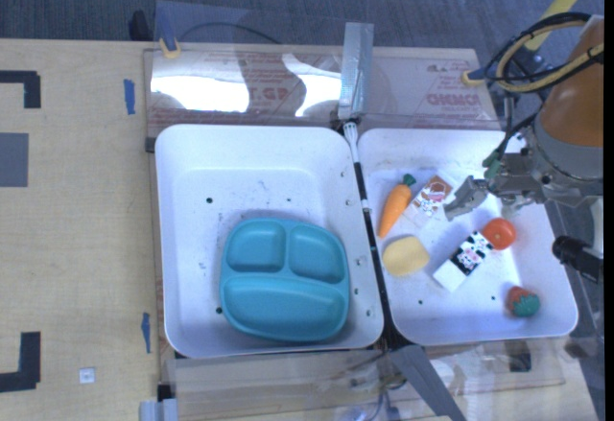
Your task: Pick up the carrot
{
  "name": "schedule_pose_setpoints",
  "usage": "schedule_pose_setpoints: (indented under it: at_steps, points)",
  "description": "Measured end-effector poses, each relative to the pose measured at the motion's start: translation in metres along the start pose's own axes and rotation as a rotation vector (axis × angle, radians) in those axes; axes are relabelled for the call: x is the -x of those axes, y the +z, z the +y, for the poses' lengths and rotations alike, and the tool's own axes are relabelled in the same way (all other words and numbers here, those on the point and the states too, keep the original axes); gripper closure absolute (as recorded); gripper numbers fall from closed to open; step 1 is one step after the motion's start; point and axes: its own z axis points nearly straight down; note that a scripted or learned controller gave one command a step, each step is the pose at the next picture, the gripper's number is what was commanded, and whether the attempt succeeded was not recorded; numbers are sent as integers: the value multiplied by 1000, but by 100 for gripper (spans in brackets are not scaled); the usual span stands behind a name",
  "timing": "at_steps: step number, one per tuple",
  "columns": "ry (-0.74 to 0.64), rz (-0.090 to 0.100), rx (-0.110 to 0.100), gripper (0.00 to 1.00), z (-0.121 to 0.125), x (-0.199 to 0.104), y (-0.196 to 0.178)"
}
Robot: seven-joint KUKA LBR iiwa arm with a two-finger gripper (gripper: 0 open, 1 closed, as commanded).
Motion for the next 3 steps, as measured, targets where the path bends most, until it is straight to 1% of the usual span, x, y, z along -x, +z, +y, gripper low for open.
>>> schedule_pose_setpoints:
  at_steps: [1,2,3]
  points:
    - [26,0,1,0,54,-68,16]
    - [56,-2,-1,0,105,-74,57]
    - [53,-1,3,100,108,-74,46]
